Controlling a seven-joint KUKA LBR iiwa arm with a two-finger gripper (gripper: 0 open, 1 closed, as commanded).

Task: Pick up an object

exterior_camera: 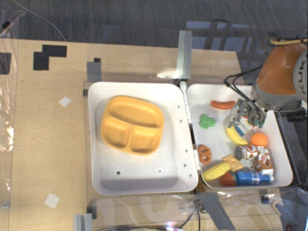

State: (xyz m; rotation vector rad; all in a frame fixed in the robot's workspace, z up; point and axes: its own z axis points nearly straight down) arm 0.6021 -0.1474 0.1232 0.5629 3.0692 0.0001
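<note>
Wooden bench (43, 129), yellow tray (131, 124) in left bin (139, 182), claw (243, 121) over banana (235, 135)

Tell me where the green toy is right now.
The green toy lies in the right bin, near its left wall, below the sausage and above the pretzel, left of the hand.

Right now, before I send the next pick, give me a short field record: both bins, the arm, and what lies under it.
left bin: holds a yellow tray with three compartments
right bin: holds small toy items
items: hot dog, green piece, banana, orange, pretzel, corn, blue bottle
arm: over the right bin's far right part
gripper: just above the banana's far end
jaws: state cannot be told
grasp: nothing seen held
</note>
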